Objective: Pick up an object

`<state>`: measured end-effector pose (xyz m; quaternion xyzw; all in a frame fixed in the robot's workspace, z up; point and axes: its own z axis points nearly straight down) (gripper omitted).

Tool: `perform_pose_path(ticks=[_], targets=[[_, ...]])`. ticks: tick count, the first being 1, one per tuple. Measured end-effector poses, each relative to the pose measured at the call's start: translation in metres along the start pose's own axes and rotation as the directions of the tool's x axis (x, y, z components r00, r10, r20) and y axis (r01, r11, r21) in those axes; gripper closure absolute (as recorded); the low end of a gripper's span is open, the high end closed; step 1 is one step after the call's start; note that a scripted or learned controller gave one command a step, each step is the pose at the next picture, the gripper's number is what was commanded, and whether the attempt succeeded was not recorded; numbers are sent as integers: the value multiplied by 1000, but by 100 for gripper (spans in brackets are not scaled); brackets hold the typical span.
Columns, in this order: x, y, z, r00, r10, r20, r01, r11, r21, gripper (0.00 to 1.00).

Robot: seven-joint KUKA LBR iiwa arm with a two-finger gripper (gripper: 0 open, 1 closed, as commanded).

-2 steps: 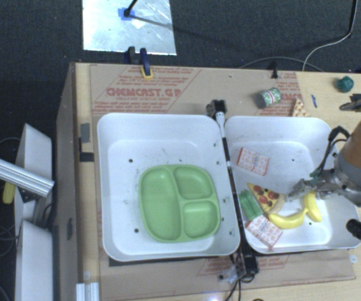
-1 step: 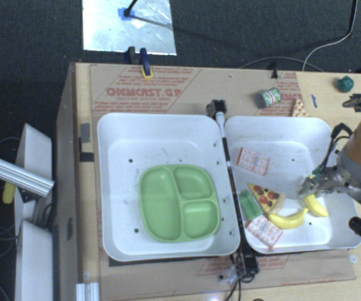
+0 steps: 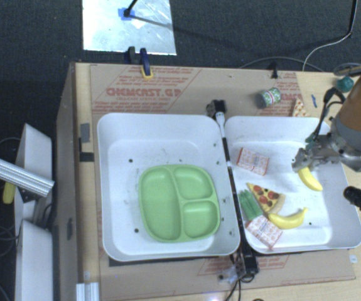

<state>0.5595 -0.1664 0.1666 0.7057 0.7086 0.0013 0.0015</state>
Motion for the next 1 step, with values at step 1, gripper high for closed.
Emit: perform_pose_path(ticks=[1], targets=[[106,62,-18,1000,0,-2,0,1000,1,100]])
